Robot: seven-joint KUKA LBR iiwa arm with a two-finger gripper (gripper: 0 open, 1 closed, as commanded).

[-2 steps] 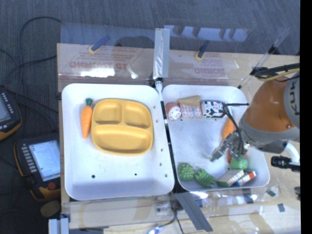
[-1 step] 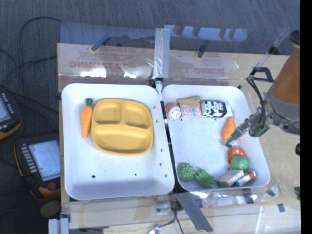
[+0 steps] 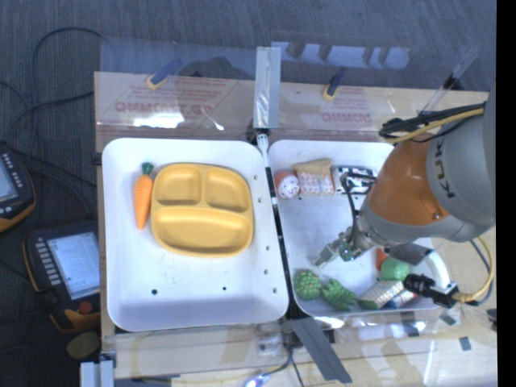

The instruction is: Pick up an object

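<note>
My gripper (image 3: 339, 252) reaches down from the orange-banded wrist (image 3: 407, 192) into the right bin (image 3: 310, 224), over bare white floor near its middle. Just below it lie a green broccoli-like toy (image 3: 306, 283) and a second green piece (image 3: 339, 295). To its right, partly under the arm, sit a green and red toy (image 3: 393, 268) and a grey tube-like item (image 3: 387, 295). At the bin's far end are a red and white round toy (image 3: 288, 185), a tan wafer block (image 3: 314, 177) and a black and white item (image 3: 355, 176). Nothing shows in the gripper.
The left bin (image 3: 193, 297) holds a yellow divided plate (image 3: 201, 208) with an orange carrot (image 3: 143, 200) along its left side. A raised divider (image 3: 274, 216) separates the two bins. Cables (image 3: 435, 119) run over the arm at the right.
</note>
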